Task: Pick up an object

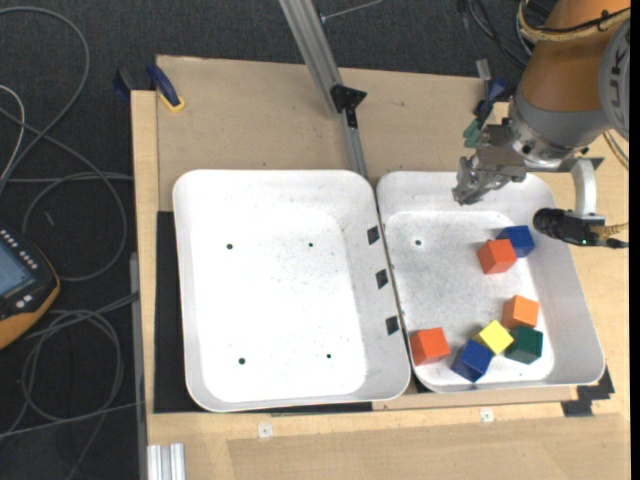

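My gripper (468, 194) hangs over the far edge of the right bin (440, 223), its fingers pointing down with nothing seen between them. Right of and nearer than the gripper, a red-orange block (496, 256) sits in the right bin touching a blue block (517, 239). Along the near edge lie an orange block (430, 344), a blue block (471, 360), a yellow block (494, 336), a green block (524, 345) and another orange block (520, 311).
The left bin (280, 288) lies beside the right one on the wooden bench. A metal pole (322, 58) slants up from the gap between the bins. Cables and a handheld device (20, 283) lie on the floor at the left.
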`<state>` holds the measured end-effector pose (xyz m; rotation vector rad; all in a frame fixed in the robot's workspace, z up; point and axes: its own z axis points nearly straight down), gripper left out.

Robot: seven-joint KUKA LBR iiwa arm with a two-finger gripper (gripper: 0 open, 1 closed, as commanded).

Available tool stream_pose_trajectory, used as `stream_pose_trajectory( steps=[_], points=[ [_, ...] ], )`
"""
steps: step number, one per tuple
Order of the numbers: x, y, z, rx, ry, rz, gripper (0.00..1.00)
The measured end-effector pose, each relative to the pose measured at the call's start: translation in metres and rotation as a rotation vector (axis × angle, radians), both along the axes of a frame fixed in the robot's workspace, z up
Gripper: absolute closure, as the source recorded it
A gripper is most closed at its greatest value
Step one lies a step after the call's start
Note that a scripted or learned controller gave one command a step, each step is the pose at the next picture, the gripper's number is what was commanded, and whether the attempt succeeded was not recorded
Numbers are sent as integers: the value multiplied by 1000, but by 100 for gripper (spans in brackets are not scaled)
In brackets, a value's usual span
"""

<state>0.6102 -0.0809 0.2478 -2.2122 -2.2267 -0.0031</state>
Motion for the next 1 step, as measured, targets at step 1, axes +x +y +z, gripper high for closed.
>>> stream_pose_trajectory(
  steps=[1],
  points=[
    [-24, 53, -8, 0, 3, -1, 100]
  ],
)
